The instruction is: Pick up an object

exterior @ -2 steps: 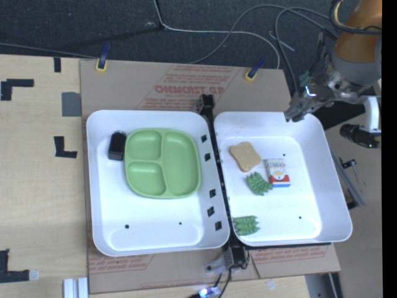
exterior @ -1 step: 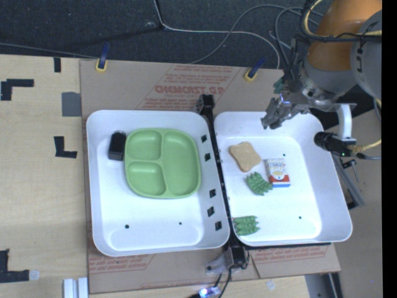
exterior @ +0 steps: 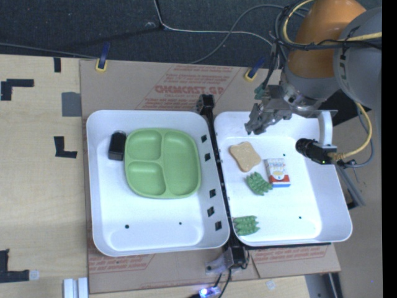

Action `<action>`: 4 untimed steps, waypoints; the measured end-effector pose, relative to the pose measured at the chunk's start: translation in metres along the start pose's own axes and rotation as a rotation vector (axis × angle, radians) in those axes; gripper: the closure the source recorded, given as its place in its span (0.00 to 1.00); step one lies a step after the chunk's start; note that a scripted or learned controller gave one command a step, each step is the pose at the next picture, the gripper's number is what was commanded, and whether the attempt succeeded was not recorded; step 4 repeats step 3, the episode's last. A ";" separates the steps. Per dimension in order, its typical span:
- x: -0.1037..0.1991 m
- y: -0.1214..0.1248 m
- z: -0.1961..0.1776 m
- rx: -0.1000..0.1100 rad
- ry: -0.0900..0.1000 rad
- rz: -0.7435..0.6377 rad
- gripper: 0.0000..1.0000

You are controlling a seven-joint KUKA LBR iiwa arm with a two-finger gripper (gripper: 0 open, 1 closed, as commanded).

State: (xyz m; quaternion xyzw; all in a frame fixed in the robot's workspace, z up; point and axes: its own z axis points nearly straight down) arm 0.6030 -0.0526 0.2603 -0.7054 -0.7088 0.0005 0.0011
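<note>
My gripper [exterior: 255, 128] hangs over the far left part of the right bin [exterior: 322, 222], its dark fingertips pointing down just above the bin floor. Nothing shows between the fingers. A tan slice of toast [exterior: 245, 156] lies a little in front of the fingertips. A small red and white carton [exterior: 278, 171] lies to the right of the toast. A dark green leafy piece [exterior: 258, 183] sits in front of the toast, and a green pea pod [exterior: 245, 225] rests near the bin's front left corner.
The left bin [exterior: 105, 228] holds a green divided plate [exterior: 163, 162] and a small black block [exterior: 116, 145] beside its left side. A black clamp strip [exterior: 214, 166] runs between the bins. The arm's black side piece [exterior: 314, 150] with its cable overhangs the right bin's right side.
</note>
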 end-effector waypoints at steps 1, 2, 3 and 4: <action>0.047 -0.031 0.004 0.001 0.000 0.000 1.00; 0.087 -0.046 0.018 0.002 -0.001 0.000 1.00; 0.137 -0.063 0.016 0.001 0.000 -0.001 1.00; 0.137 -0.063 0.016 0.001 0.000 -0.001 1.00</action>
